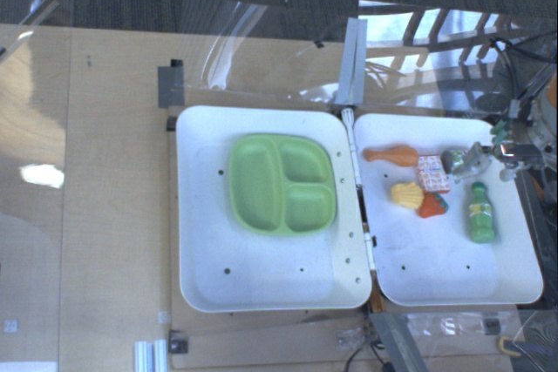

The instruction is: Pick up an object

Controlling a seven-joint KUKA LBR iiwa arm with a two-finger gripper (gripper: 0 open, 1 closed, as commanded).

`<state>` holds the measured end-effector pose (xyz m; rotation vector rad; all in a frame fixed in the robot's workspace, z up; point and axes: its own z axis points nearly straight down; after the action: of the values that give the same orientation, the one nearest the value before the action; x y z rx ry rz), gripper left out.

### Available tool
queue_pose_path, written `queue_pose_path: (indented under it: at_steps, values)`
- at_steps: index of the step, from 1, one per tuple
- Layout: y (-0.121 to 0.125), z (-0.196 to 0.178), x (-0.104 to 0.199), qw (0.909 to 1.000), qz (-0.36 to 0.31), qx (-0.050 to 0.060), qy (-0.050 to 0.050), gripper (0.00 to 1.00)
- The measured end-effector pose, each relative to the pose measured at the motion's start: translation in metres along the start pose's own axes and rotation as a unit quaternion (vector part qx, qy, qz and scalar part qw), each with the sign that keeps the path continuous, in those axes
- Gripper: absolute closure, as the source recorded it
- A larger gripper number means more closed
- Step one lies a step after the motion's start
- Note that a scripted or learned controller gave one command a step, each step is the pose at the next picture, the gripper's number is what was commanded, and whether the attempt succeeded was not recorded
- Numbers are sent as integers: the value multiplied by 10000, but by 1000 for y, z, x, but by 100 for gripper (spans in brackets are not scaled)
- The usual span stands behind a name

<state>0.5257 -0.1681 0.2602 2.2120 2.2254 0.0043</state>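
Left bin (200, 274) holds 1 green tray (282, 184); right bin (436, 274) holds 5 toys.

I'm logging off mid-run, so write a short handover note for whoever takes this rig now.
Gripper: over the right bin, near the red-and-white box; nothing seen between its fingers.
Right bin also holds an orange drumstick, a yellow piece, a red piece and a green bottle.
Left bin: green divided plate.
Done: no pick yet.
Left: grasp and lift one object.

Green divided plate (282, 184) in left bin (200, 274), gripper (459, 160) over right bin (514, 274) beside small box (432, 173), green bottle (479, 212)
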Motion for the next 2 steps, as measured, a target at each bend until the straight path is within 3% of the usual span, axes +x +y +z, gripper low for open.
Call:
queue_pose_path:
  at_steps: [1,2]
  values:
    - [16,140,-7,9996,-273,11,4,0]
    - [47,172,29,9948,-1019,-32,-9,0]
